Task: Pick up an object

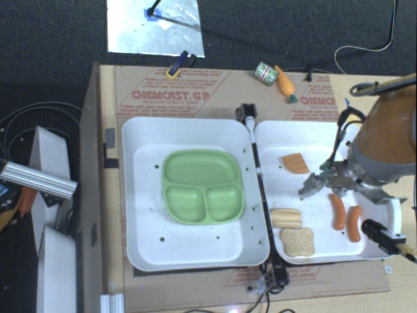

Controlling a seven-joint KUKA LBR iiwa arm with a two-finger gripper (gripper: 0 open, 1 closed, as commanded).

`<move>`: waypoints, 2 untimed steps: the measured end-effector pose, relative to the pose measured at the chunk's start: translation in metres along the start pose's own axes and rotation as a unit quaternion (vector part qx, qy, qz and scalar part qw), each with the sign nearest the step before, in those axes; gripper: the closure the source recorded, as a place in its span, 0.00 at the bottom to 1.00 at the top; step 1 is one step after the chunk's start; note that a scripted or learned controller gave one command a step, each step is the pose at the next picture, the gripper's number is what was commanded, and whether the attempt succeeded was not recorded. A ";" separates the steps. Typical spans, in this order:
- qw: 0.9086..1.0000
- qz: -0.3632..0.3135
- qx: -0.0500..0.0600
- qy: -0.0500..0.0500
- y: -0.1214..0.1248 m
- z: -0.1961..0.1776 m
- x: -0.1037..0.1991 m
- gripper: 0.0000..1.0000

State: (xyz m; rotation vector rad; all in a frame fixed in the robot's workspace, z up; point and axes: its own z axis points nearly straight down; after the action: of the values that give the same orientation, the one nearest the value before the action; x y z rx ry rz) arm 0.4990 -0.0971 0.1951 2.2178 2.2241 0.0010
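The orange wedge [295, 163] lies flat in the right bin [273, 135], its long axis roughly across the bin, just up-left of the empty, open end effector [313, 186], with two sausages [337, 212] behind it.

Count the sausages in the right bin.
2. One sausage and a second sausage lie side by side near the right bin's right end, just under the gripper. The arm may hide more.

Robotics lab, cardboard-covered bench [195, 93], two white bins [140, 175], loose cables [39, 119]
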 end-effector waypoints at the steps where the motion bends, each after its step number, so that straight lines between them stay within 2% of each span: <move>1: 1.000 0.001 -0.002 -0.001 0.060 -0.031 -0.051 0.00; 2: 1.000 0.001 0.001 0.000 0.032 0.040 -0.085 0.00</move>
State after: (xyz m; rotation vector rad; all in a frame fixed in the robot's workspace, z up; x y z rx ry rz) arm 0.5313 -0.1824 0.1553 2.2207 2.2218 -0.0009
